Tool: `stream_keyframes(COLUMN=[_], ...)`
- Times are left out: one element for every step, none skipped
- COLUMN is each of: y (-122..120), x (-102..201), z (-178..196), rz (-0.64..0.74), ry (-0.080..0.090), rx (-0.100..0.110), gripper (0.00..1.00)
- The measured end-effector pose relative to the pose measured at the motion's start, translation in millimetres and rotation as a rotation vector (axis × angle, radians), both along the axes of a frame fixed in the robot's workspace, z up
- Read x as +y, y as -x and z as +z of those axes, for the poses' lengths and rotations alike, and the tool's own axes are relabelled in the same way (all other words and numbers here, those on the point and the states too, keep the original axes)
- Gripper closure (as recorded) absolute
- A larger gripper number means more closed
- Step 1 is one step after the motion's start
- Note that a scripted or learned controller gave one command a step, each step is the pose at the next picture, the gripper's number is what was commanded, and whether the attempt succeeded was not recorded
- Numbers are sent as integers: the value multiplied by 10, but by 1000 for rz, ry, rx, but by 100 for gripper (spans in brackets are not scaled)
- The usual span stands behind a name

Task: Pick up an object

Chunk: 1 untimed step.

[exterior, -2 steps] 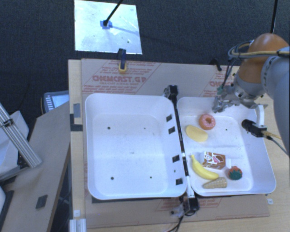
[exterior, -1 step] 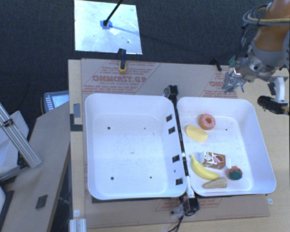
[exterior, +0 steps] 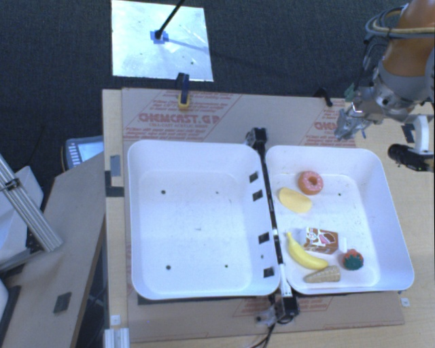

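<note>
**Toy food sitting in the right bin, arm hanging beyond its far right corner**

Nearest the camera, a pale wedge-shaped piece (exterior: 323,274) is lying against the near wall of the right bin (exterior: 391,224), close to the divider between the two bins. Just beyond it a yellow banana (exterior: 302,252) is curving along the bin floor, its near end almost touching the wedge. A small white carton with a brown and red print (exterior: 322,240) is resting beside the banana's far side, and a red and green berry-like piece (exterior: 352,259) is sitting just to the right of the carton, toward the near right corner. Further back, a yellow rounded piece (exterior: 294,200) is lying near the divider, with a pink-frosted doughnut (exterior: 310,182) just behind it, toward the far wall.

The left bin (exterior: 136,224) is lying alongside, its right rim touching the right bin's left rim, with black clips (exterior: 257,196) running down the seam. Both bins are sitting on a sheet of printed cardboard (exterior: 204,112) covering the bench.

The gripper (exterior: 348,126) is hanging above the cardboard just outside the far right corner of the right bin, well apart from every toy. It is carrying nothing, and at this angle I cannot tell the state of the tool. The orange band (exterior: 413,20) is showing at the upper right.
</note>
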<state>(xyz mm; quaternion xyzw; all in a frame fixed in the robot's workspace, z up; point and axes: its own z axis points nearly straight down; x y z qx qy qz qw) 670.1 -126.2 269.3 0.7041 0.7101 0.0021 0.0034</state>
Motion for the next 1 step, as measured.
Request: stream_keyframes(y=[-8], x=[1], z=[110], rz=[4], ry=[1], rx=[-3], gripper=[100])
